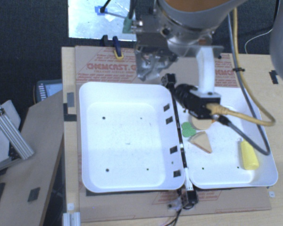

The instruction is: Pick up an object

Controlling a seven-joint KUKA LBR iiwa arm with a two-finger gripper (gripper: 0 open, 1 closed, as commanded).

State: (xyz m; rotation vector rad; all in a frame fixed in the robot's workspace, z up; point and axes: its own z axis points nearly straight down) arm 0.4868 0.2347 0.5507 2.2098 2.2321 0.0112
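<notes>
**Objects lie in the right bin, under my wrist**

Objects for picking sit in the right bin: a yellow cylinder toward its 4 o'clock side, a tan wedge near the middle, a small green piece just at the wedge's 10 o'clock, and a tan disc partly hidden under the black fitting on my arm. The wedge and the green piece lie close to the bin's left wall; the yellow cylinder lies well apart from them, near the right wall.

My jaws hang at 12 o'clock of the frame, above the far rim of the left bin, over the cardboard. I cannot tell whether they are open or closed; the metal there is blurred and shadowed.

Readable writing: red letters "CHEMCAST" on the brown cardboard sheet beyond the left bin, with a matching red print partly covered at 1 o'clock.

The two bins touch along a centre seam with black clips. The left bin's floor is bare white with a few dark dots. A yellow cable and a grey one cross the right bin from the fitting toward 3 o'clock, passing over the yellow cylinder's near end. The surface shows at 9 o'clock, beside an aluminium rail.
</notes>
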